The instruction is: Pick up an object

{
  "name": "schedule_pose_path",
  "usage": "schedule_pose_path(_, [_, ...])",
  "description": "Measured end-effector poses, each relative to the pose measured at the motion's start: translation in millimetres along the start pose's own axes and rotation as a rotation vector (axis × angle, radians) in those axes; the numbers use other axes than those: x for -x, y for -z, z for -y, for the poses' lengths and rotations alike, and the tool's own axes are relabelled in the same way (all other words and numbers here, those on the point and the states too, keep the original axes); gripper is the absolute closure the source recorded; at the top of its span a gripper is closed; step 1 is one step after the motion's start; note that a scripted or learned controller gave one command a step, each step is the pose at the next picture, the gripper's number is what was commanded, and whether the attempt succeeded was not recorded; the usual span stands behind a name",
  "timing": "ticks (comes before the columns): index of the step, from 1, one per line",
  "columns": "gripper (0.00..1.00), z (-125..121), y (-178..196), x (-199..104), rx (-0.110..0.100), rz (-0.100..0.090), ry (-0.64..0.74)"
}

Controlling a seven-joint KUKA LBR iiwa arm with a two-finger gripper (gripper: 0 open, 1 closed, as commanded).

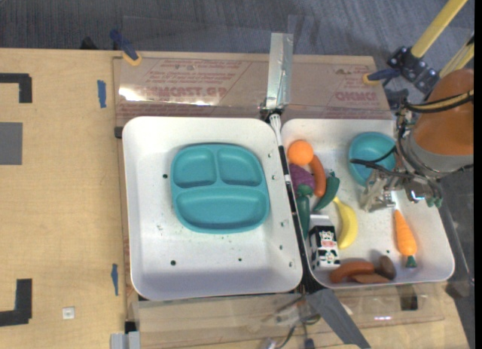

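The right bin (443,243) holds several toy foods. An orange ball (300,151) lies at its left wall, with a purple piece (303,177), a long orange piece (319,176) and a green pepper (325,192) below it. A yellow banana (347,222) and a cow-patterned carton (324,246) sit lower down. A brown sausage (361,270) rests along the front wall. A carrot (405,237) lies at the right. A teal bowl (370,154) stands at the back. My gripper (382,195) hangs just in front of the bowl, between banana and carrot, with nothing seen in it.
The left bin (143,212) carries a teal divided plate (220,187). A metal divider strip (279,72) stands behind the two bins. The arm's orange band (448,117) hangs over the right bin's back right corner. Wooden bench lies to the left.
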State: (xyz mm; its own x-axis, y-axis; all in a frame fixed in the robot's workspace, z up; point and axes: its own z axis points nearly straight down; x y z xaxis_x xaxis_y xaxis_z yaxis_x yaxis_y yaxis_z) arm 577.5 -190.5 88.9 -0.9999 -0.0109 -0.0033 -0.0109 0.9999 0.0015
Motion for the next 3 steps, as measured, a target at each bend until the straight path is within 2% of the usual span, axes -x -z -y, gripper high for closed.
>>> schedule_pose_path(1, [0.0,0.0,-0.6,0.3,0.0,0.002,0.0])
schedule_pose_path(2, [0.0,34.4,0.1,-84.2,-0.005,0.005,-0.061])
schedule_pose_path(3, [1.0,33.7,13.4,-78.9,-0.009,0.021,-0.058])
